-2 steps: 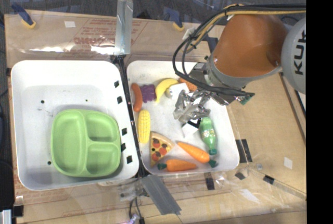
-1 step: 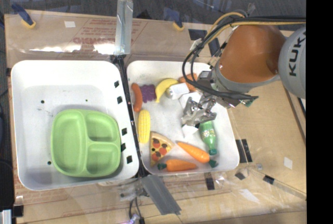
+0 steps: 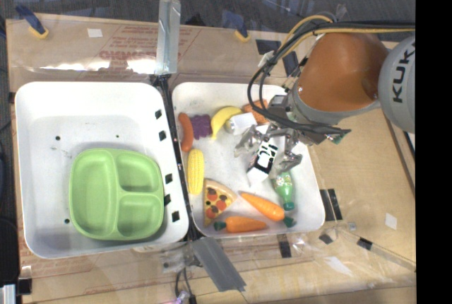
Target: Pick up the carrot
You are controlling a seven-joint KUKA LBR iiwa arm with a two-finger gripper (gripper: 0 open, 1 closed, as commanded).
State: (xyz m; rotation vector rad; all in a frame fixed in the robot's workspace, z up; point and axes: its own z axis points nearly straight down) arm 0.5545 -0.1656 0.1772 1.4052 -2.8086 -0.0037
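Note:
Two orange carrots lie at the front of the right bin (image 3: 314, 175). One carrot (image 3: 263, 206) lies on a slant and the other carrot (image 3: 244, 225) rests flat along the front wall. My gripper (image 3: 267, 151) hangs over the middle of that bin, behind the slanted carrot and above it. Its metal fingers (image 3: 244, 142) stand spread and open, and neither carrot is between them. A small black and white patch sits between the fingers.
Around the gripper lie a green bottle (image 3: 284, 189), a pizza slice (image 3: 217, 200), a corn cob (image 3: 195, 170), a sausage (image 3: 185, 131), purple grapes (image 3: 202, 126) and a banana (image 3: 226, 117). The left bin (image 3: 42, 104) holds a green divided plate (image 3: 116, 193).

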